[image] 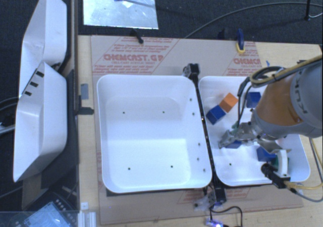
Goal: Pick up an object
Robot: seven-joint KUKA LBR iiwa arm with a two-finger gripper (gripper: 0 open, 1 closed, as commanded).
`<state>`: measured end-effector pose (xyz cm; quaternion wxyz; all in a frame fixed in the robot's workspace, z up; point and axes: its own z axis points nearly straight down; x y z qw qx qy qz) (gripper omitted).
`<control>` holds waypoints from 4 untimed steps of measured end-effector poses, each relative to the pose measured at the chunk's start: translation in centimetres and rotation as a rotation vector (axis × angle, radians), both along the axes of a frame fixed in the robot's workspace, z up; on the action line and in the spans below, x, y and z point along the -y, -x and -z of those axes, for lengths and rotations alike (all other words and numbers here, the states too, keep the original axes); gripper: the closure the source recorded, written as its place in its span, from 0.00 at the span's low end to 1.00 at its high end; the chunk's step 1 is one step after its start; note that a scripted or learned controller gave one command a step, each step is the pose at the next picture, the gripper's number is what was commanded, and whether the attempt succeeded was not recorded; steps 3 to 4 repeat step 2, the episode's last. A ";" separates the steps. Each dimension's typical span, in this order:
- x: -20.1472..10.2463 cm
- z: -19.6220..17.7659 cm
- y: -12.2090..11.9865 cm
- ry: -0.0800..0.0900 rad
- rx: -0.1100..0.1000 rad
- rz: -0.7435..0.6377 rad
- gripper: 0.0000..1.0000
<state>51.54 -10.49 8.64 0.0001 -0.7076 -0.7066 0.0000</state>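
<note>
The gripper (229,140) is seen low inside the right bin (222,173), near its left wall; whether it is open cannot be told. A blue block (216,114) and orange block (229,101) lie touching, just beyond it.

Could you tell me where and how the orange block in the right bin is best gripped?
I would come straight down on the orange block and close across its two free flat sides, the upper-left and lower-right ones. Its lower-left side seems to touch a blue block, so fingers would probably not fit there.
</note>
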 end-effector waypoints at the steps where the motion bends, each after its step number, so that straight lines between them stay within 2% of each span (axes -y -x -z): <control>1: 0.0 -1.1 -0.1 0.000 0.002 -0.001 1.00; 2: -6.9 -10.4 -7.9 -0.002 0.009 -0.009 1.00; 4: -6.9 -10.4 -7.9 -0.002 0.009 -0.009 1.00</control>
